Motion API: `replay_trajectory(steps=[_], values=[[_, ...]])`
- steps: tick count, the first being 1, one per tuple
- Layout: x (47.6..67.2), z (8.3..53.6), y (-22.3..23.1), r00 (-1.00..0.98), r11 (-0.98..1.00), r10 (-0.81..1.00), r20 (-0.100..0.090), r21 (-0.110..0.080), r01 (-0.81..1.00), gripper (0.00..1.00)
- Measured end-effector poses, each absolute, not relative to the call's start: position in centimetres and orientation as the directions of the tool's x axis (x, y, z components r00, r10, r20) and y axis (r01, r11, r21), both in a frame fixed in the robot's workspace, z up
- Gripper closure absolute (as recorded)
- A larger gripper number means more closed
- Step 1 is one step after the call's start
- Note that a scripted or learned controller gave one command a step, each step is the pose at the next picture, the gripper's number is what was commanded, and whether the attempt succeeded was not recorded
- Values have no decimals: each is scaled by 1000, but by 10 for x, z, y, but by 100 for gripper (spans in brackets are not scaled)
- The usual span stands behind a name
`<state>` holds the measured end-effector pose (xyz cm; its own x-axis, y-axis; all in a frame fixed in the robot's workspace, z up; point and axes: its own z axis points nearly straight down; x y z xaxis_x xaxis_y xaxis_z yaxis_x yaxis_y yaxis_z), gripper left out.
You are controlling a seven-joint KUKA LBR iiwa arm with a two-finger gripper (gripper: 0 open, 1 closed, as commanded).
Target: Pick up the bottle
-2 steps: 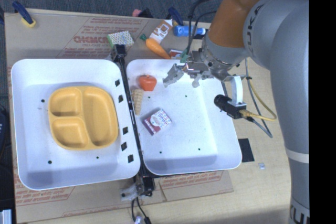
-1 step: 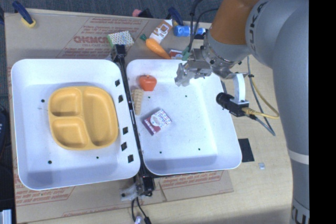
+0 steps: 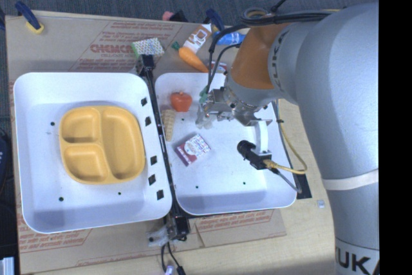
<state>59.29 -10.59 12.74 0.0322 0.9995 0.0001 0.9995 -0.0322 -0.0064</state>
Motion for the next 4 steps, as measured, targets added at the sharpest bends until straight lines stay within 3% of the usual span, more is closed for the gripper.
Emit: replay_trajectory(steps=[1, 2, 3, 4], values=[[511, 192, -35, -186, 186, 983, 2, -5, 983, 100], [476, 217, -29, -282, 282, 959, 3, -6, 959, 100], [476, 191, 28, -542, 542, 840, 4, -5, 840, 100], [477, 273, -16, -655, 655, 756, -1, -1, 756, 100]])
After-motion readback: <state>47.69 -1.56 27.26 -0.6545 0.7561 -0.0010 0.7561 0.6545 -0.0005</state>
